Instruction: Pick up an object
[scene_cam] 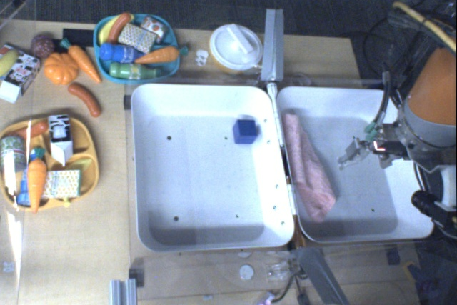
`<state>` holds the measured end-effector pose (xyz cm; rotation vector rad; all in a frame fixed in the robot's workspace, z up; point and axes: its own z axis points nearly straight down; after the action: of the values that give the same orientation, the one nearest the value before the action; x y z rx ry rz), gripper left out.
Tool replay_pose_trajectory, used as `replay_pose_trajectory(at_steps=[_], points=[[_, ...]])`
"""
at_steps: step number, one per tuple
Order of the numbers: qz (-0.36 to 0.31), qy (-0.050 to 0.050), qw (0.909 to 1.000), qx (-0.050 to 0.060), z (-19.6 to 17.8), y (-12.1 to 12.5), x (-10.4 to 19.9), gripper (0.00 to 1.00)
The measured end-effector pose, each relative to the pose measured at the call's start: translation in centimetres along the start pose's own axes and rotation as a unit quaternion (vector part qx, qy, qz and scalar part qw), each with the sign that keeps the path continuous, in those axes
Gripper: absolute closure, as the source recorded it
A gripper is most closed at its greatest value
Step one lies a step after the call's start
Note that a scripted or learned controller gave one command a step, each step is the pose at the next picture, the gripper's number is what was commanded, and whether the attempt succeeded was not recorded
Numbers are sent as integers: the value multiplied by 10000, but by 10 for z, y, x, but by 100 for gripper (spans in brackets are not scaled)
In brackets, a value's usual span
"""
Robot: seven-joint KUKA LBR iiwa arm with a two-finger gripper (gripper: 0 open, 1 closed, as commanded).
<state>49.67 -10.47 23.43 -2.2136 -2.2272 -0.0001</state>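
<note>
Nearest me, front edge of desk [71, 261]: some small hardware bits by the bins' front rims, too small to ID.

Left bin [207, 225]: I see one blue cube [245, 131], sitting in the far-right part, near the rim shared w/ the right bin. It lies flat on the floor, not touching any wall.

Right bin [371, 225]: pink cloth [307, 168], long, rolled/bunched, lying along the bin's left wall, running near to far, near end thicker. Either it or the cube could be the pick target; both lie in their bins, nothing lifted.

End effector [351, 153] is over the right bin, mid-depth, right of the cloth & apart from it. Fingers point left toward the cloth. Nothing between them that I can see; I can't tell if they're spread or closed, too small & blurry. Arm [432, 93] comes in from the right, orange band above the wrist.

Left of the bins on the desk: yellow tray [86, 161] w/ toy food, incl. a carrot and small cartons. Further back: loose sausage [86, 100], pumpkin [60, 69], another carrot. Far side: blue bowl [171, 68] full of toy food, then white lidded tub [235, 46] beside a grey post [271, 46] standing where the bins meet.
</note>
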Motion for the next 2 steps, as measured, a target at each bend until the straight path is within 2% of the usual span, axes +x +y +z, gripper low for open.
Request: replay_pose_trajectory(at_steps=[1, 2], points=[[-91, -4, 10000, -20, 132, 37, 17, 0], [278, -5, 9996, -19, 101, 28, 7, 0]])
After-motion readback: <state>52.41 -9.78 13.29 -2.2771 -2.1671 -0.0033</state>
